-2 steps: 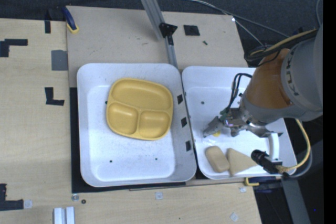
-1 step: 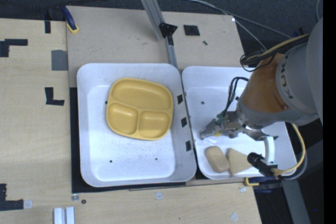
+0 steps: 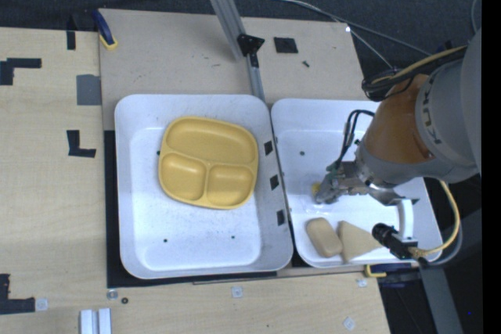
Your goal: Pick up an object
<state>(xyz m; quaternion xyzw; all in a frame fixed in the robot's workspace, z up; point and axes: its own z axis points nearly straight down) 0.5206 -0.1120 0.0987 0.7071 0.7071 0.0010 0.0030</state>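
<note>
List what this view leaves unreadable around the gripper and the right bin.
- Gripper: fingers too small and dark to read; the wrist covers them.
- Whether it holds anything: a yellowish bit at its tip, unclear.
- Right bin: the arm hides its right part.
- Tan pieces: kind unclear; a black fitting overlaps the right one.
</note>
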